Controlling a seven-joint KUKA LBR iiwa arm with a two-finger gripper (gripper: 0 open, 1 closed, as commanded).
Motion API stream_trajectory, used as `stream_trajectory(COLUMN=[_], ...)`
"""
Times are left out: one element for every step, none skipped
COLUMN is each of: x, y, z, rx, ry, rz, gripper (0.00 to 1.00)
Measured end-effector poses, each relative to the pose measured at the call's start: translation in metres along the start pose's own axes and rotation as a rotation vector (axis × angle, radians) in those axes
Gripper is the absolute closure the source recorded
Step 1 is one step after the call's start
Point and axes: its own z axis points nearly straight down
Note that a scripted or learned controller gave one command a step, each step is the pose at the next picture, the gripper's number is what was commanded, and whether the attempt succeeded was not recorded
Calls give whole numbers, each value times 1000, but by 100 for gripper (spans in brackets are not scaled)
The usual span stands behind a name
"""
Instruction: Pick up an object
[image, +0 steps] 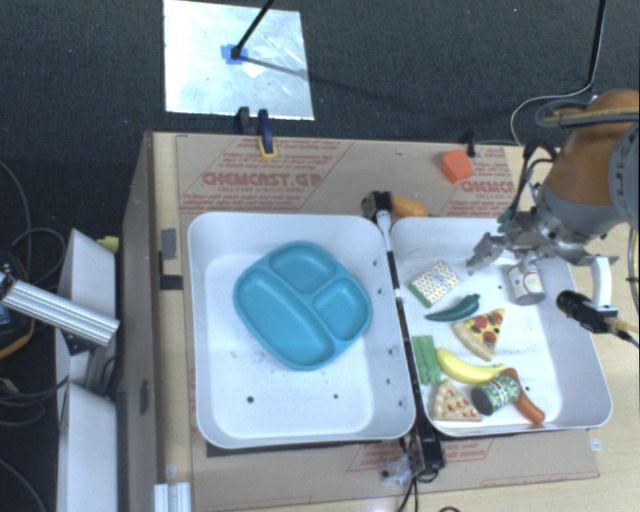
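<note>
My gripper (503, 258) hangs over the back of the right bin (590, 372), open, with nothing between its fingers. A small silver can (526, 284) stands just below and to the right of it. To its left lies a green and white checked piece (433, 283). In front of that are a dark green pepper (452, 308), a pizza slice (482, 332), a banana (470, 368), a green strip (425, 358), a second pizza slice (452, 402), a dark can (490, 395) and a carrot (528, 404).
The left bin (230, 410) holds a blue divided plate (300, 303). An orange block (456, 165) sits on the bench behind the bins, and an orange object (405, 207) lies at the back of the divide. A black cable end (585, 310) hangs at the right.
</note>
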Motion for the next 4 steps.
stream_trajectory(x=[49, -8, -7, 57], y=[-19, -68, -66, -55], z=[29, 75, 63, -23], rx=[2, 3, -3, -3], ry=[1, -2, -1, 0], rz=[0, 4, 2, 0], gripper=[0, 0, 100, 100])
